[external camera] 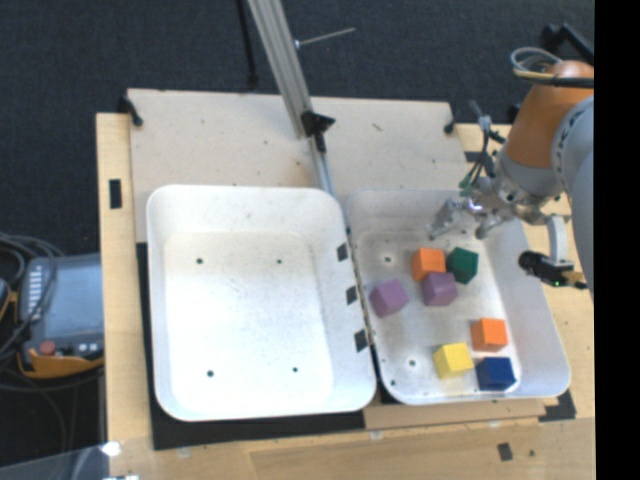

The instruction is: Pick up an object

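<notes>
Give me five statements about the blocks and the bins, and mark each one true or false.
1. All the blocks lie in the right bin. True.
2. There are two orange blocks. True: one near the green block, one above the blue block.
3. The yellow block sits in the left bin. False: it lies in the right bin, beside the blue block.
4. The gripper holds a purple block. False: both purple blocks rest on the bin floor.
5. Three blocks are green. False: one is.

One fixed camera looks down at a slant from above the pale wooden bench (240, 133) — far enough to take in both shallow white plastic bins (255, 303), which lie left of the two-finger metal pincer (462, 220).
</notes>
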You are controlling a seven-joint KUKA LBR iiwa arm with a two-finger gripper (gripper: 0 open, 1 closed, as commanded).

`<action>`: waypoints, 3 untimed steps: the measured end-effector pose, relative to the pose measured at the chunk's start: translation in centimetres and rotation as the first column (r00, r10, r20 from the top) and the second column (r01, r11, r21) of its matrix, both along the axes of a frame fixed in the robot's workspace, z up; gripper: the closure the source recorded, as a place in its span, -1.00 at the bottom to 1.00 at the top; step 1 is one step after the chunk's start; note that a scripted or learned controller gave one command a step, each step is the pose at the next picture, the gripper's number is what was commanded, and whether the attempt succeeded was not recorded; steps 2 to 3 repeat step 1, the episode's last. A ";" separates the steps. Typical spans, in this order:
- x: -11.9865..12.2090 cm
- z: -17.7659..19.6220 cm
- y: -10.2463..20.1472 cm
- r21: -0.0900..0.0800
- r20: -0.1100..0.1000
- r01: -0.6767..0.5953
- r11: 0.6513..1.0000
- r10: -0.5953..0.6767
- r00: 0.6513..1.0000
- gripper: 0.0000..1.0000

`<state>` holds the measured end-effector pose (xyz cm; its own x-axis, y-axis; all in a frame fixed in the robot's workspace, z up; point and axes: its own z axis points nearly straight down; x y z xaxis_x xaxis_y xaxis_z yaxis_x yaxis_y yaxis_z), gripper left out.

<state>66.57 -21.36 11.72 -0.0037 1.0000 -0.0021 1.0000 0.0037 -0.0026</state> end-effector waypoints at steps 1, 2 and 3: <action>0.0 -2.0 -0.1 0.000 0.000 -0.002 1.000 0.002 1.000 -1.00; 0.0 -2.0 -0.1 0.000 0.000 -0.002 1.000 0.002 1.000 -1.00; 0.0 -2.0 -0.1 0.000 0.000 -0.002 1.000 0.002 1.000 -1.00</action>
